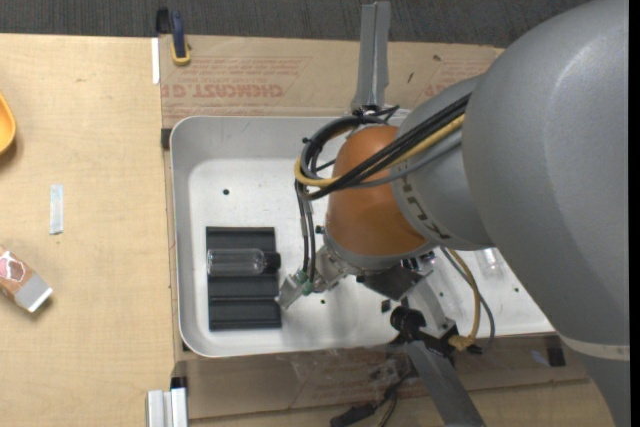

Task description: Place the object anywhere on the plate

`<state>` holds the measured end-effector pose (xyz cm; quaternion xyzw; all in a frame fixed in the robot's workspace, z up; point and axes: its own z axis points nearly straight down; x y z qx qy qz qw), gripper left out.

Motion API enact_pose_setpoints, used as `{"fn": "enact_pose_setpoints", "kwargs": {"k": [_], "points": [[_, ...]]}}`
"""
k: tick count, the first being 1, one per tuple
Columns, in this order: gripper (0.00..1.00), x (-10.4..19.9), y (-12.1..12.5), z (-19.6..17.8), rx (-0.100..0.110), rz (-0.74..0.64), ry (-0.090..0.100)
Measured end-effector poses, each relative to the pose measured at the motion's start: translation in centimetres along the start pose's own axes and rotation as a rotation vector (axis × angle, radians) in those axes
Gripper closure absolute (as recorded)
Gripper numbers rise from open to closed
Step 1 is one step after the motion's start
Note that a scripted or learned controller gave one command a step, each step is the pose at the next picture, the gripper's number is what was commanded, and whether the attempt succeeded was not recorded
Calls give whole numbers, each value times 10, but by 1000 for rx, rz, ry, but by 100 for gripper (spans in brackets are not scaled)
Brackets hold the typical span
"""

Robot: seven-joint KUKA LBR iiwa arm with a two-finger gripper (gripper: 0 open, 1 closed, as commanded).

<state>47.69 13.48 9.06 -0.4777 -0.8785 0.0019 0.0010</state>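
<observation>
A black rectangular plate (243,300) lies in the left part of the white bin (190,215). A clear, glassy object (238,262) rests across the plate's upper half. The grey arm with its orange band (365,195) hangs over the middle of the bin and hides most of the wrist. My gripper (296,288) pokes out from under the orange band, just off the plate's right edge and a little right of the clear object. Nothing shows held in it.
A second clear item (490,263) lies in the bin to the right, partly behind the arm. Black cables (320,150) loop off the wrist. On the bench at left lie a red-and-white packet (20,280), a small white strip (56,208) and an orange thing (5,127).
</observation>
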Motion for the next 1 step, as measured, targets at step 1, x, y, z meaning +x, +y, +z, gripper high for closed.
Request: {"fn": "enact_pose_setpoints", "kwargs": {"k": [1], "points": [[0, 55, 37, -48, -5, 139, 0]]}}
